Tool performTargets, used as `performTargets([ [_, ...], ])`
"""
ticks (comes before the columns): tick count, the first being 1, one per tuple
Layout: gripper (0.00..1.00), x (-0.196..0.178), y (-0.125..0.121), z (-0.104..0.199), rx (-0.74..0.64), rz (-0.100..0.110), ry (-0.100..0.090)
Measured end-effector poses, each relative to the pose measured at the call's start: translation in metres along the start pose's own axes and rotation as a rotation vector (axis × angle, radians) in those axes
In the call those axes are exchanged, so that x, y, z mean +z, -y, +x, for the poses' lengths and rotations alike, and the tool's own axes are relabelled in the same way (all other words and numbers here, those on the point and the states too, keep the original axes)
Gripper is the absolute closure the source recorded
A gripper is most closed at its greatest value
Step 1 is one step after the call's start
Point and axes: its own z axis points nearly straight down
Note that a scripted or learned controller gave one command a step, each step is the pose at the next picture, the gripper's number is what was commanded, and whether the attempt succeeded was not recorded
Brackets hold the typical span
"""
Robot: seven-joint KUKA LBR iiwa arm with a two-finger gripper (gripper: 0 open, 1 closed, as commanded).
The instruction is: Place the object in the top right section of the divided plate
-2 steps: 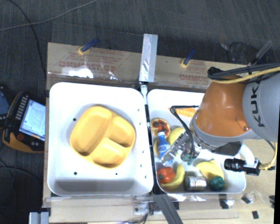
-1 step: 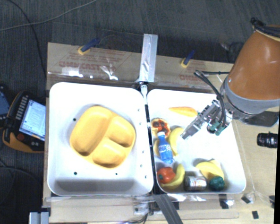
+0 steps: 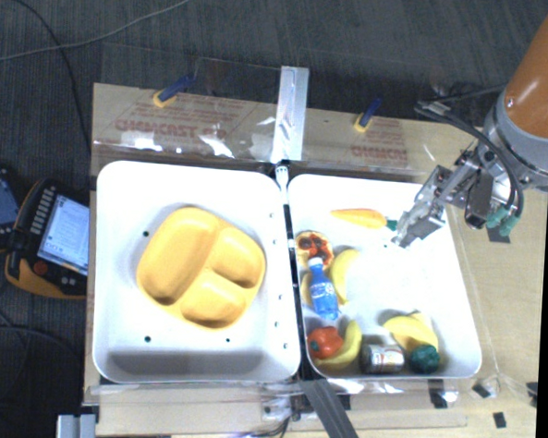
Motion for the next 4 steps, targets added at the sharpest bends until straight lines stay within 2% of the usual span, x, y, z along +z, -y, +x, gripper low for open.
performTargets([
  [1, 1.0, 0.001, 0.0, -0.04, 0.419, 0.002, -0.003],
  [2, 1.0, -0.009, 0.0, -0.041, 0.419, 0.002, 0.002],
  [3, 1.0, 0.001, 0.066, -0.072, 0.33, 0.003, -0.003],
  [4, 1.0, 0.001, 0.126, -0.088, 0.135, 0.003, -0.002],
])
